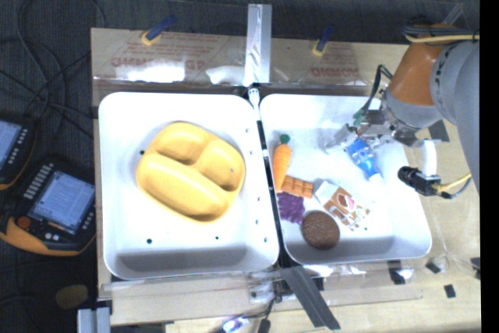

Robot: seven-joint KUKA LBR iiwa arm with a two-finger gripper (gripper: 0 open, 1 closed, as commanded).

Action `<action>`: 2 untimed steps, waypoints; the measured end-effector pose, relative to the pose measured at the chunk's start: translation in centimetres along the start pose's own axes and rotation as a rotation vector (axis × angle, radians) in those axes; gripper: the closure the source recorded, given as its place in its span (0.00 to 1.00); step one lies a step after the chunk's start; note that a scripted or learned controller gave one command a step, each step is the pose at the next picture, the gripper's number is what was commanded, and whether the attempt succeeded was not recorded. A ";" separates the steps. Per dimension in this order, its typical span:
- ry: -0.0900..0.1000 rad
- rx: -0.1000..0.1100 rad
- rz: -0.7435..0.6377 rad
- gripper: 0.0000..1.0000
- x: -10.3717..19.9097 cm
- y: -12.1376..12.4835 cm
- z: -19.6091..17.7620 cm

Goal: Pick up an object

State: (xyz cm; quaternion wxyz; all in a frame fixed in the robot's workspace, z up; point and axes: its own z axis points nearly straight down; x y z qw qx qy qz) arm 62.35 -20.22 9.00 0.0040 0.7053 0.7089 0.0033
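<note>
In the right bin [405, 242], the gripper [360, 138] is seen at two o'clock, directly over a blue bottle [364, 158]. Whether the jaws are wide or narrow cannot be told. The bottle should be straddled squarely across its width before closing.

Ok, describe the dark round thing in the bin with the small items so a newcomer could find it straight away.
Take the right bin, the one with the small items. Along its near wall, below the purple grape bunch and left of the small printed carton, lies the brown cookie. It is the one flat, round, dark brown disc among the neighbours.
</note>
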 end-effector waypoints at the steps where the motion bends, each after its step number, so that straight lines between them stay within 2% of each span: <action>1: -0.002 -0.002 0.000 1.00 0.0 0.1 -1.0; 2: 0.000 0.011 0.015 1.00 4.0 0.0 -14.4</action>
